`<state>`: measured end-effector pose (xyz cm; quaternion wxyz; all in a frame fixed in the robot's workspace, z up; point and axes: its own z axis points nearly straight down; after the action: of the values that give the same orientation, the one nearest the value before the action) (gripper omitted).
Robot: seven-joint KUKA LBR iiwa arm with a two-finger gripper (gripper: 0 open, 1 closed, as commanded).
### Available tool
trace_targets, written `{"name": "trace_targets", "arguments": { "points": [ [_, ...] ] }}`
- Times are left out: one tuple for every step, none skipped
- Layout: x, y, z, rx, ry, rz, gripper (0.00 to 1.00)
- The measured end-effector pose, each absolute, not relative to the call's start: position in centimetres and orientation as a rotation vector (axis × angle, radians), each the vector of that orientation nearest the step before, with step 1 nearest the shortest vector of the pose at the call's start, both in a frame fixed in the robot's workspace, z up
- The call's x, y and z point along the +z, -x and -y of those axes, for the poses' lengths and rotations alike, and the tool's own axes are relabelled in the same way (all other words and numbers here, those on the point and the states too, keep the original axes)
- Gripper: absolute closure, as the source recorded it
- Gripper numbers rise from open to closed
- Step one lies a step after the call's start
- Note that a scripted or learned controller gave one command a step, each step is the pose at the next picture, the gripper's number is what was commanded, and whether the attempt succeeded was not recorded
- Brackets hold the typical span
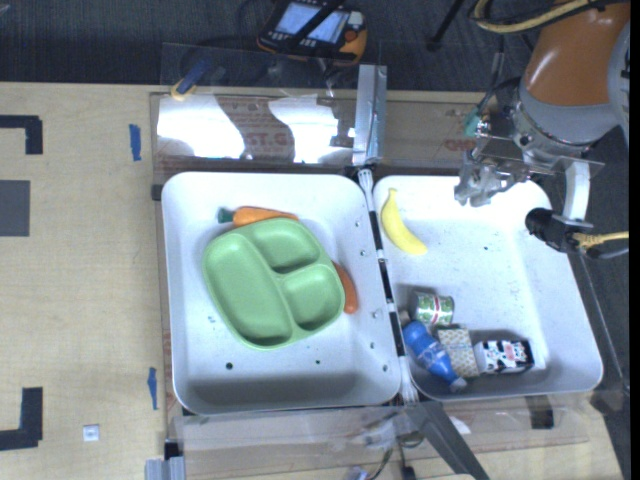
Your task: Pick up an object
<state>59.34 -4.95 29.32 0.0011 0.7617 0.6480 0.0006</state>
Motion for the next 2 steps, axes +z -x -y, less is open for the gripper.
{"name": "trace_targets", "arguments": {
  "points": [
    [25.0, -66.7, 3.4, 0.003, -2.169, -2.268, 1.00],
    [26.4, -66.7, -1.7, 0.003, -2.244, -2.194, 1.00]
  ]
}}
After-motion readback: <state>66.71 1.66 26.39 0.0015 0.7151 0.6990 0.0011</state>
